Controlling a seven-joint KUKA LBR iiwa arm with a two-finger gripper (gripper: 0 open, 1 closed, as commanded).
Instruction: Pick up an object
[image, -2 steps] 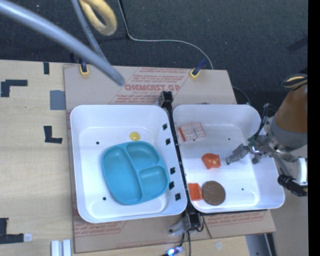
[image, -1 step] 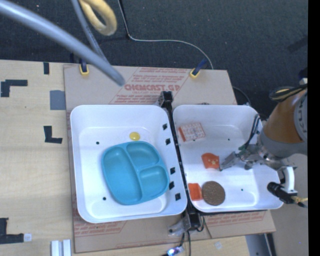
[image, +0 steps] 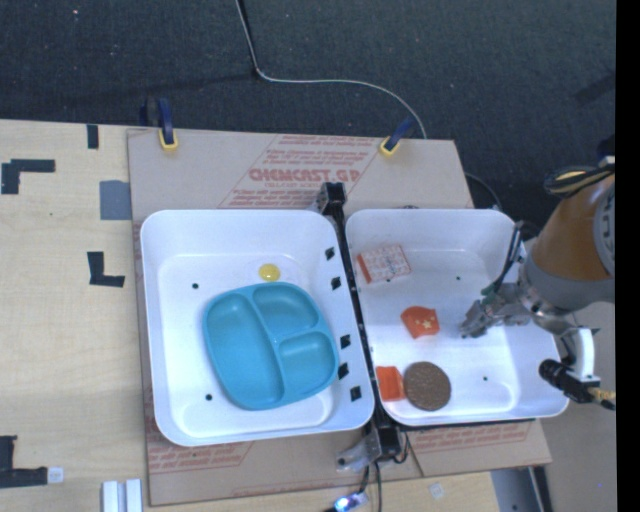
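Note:
In the right bin lie an orange-red block, a brown round disc, a small orange piece at the disc's left, and a white card with red print. My gripper hangs low over the right part of that bin, to the right of the orange-red block and apart from it. Nothing shows between its fingers. The arm with its orange band comes in from the right.
The left bin holds a blue divided plate and a small yellow object behind it. A black divider clip line runs between the bins. A cable crosses the dark floor behind the bench.

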